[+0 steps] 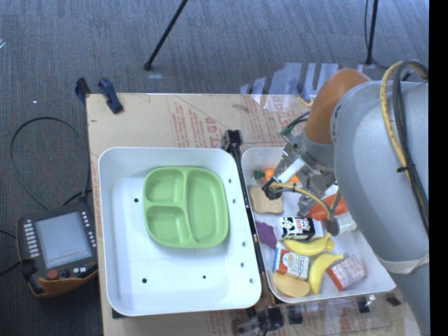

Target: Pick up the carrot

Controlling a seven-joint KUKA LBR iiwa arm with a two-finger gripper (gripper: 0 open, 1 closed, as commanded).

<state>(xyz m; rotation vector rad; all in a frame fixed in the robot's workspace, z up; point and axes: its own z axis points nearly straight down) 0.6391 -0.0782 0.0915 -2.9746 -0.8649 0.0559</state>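
Note:
The carrot (332, 206) shows as an orange-red shape in the right bin (381, 275), just right of my gripper and partly hidden by it. My gripper (310, 203) hangs low over the upper middle of that bin, under the grey arm with its orange band. It is close to the carrot, or touching it. Whether anything is held is hidden from this angle.
The right bin also holds a toast slice (265, 201), a purple piece (265, 234), a cow-patterned carton (297, 226), two bananas (309, 246), a juice box (290, 263), a red box (346, 273) and a small orange piece (269, 173). In the left bin (126, 271) lies a green divided plate (186, 206).

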